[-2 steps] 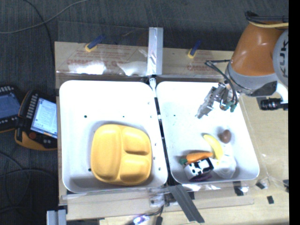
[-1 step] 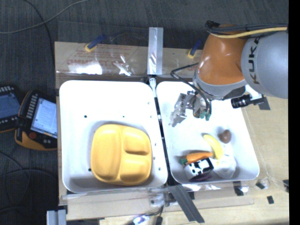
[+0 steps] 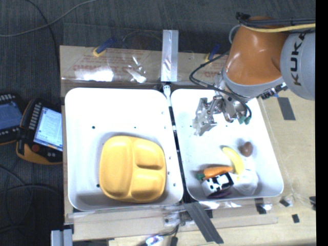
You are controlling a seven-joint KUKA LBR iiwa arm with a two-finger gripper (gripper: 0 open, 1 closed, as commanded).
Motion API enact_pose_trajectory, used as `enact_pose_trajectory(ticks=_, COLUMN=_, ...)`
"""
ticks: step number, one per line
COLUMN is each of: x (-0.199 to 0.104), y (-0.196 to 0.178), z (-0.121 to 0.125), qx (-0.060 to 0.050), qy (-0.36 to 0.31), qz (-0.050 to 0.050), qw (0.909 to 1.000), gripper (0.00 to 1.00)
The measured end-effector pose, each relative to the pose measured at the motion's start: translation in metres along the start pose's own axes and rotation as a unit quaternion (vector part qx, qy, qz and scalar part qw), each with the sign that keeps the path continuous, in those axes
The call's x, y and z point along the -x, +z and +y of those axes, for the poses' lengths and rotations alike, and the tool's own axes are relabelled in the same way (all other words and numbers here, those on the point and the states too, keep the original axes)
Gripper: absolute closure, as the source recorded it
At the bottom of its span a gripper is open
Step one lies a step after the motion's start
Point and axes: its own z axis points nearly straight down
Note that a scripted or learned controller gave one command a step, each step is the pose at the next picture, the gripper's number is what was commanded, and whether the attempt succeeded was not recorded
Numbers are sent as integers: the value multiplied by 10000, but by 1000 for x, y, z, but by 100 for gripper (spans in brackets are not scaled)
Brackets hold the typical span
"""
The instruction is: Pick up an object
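Currently the pincer point(image 3: 204, 118) is seen with fingers apart and unloaded; the banana point(image 3: 233, 159) is located below-right, long axis diagonal.

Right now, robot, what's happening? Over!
Gripper over right bin, holding nothing. Banana, carrot, brown ball lie nearer the front. Path clear.

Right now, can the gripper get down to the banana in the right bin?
Probably yes. The gripper hangs over bare floor of the right bin, and the banana lies on top with its upper side uncovered; the carrot and a brown ball crowd its sides.
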Motion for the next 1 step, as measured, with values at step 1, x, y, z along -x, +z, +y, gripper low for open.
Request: enact_pose_trajectory(ticks=1, x=58, y=-18, z=-13, qx=7, qy=-1331, qz=-2, qw=9911, gripper=100)
